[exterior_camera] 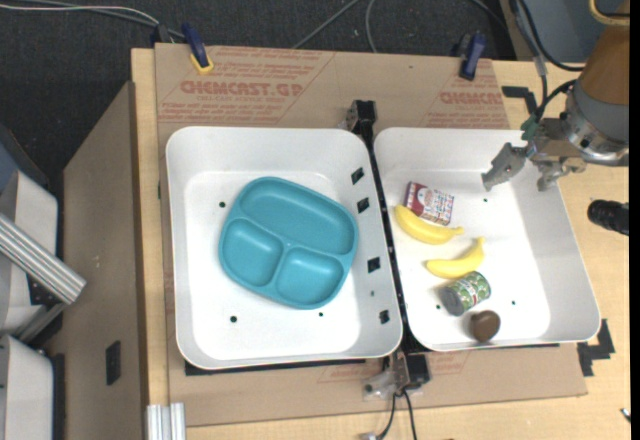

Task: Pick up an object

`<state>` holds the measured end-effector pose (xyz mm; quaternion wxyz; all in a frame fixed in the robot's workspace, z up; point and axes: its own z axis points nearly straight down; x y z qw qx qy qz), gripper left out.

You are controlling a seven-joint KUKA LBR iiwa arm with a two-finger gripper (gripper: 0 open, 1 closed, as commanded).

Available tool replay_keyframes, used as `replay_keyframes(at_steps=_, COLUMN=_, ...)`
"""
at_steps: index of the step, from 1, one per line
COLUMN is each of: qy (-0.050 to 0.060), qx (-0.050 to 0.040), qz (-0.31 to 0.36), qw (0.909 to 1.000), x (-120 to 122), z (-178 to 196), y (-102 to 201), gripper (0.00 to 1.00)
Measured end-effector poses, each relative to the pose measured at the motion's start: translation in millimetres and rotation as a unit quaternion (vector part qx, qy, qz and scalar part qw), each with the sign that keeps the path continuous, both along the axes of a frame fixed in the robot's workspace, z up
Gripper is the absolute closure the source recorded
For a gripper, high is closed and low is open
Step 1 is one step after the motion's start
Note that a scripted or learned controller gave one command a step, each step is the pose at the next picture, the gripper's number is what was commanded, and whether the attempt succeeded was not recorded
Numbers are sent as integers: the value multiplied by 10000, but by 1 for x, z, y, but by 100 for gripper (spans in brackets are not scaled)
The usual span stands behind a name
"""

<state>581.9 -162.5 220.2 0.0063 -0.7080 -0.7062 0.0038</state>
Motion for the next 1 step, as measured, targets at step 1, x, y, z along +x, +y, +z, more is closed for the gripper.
replay_keyframes(at_steps=1, qy=-66, qx=-12, qz=16, qw=10000, x=3, z=7, y=0, gripper=0)
